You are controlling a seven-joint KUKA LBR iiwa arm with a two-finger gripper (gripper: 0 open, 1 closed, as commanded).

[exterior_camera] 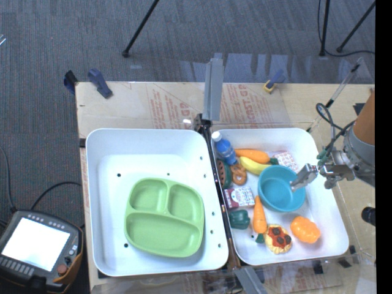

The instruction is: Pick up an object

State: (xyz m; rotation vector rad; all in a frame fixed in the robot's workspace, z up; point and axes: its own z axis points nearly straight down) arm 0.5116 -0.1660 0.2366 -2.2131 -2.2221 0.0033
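Observation:
The right bin (324,222) holds several toys: a blue bowl (278,190), a blue bottle (225,150), a yellow banana (254,164), an orange carrot (259,215), an orange pepper (305,229), a pizza slice (278,238), a green pepper (239,218) and a small pink carton (239,196). My gripper (302,179) reaches in from the right and hangs over the bowl's right rim. Nothing shows between its fingers.
The left bin (104,164) bears a green divided plate (165,216). A grey post (213,94) stands behind the gap between the bins. Clamps sit on the bench's far edge, and a teach pendant (40,244) lies at the lower left on the floor.

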